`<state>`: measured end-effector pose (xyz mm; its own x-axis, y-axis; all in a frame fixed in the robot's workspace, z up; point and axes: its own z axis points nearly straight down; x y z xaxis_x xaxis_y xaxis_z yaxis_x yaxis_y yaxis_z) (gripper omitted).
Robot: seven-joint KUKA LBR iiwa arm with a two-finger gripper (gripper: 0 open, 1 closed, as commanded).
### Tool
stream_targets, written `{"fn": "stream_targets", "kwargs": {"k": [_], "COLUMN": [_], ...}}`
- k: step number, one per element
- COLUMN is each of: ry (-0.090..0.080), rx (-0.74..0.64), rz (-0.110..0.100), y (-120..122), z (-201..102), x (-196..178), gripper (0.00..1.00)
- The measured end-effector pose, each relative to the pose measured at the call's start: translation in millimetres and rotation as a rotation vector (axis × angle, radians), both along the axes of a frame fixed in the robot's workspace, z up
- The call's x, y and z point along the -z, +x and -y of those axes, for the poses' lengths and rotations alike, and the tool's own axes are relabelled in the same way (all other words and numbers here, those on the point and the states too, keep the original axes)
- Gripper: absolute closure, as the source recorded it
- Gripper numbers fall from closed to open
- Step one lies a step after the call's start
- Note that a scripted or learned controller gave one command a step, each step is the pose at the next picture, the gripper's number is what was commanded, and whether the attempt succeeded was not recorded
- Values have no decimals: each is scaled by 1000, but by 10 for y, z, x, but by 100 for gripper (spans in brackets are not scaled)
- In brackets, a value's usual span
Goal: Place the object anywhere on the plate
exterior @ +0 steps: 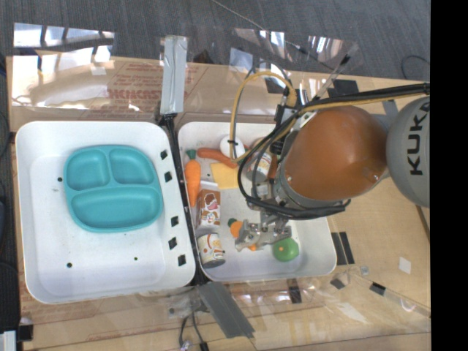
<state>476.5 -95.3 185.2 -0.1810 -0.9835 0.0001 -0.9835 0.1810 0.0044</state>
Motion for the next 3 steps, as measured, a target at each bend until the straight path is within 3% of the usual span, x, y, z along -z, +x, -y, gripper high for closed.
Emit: {"fn": "stream_targets", "kwargs": {"k": [1,2,3], "ry": [1,4,2], "rx": [-93,-87,-108], "rz": [9,2,14], "y": [556,281,1002], "z": [-312,-1338,-1661], "x": [-466,-52,-871], "gripper": [100,100,100]}}
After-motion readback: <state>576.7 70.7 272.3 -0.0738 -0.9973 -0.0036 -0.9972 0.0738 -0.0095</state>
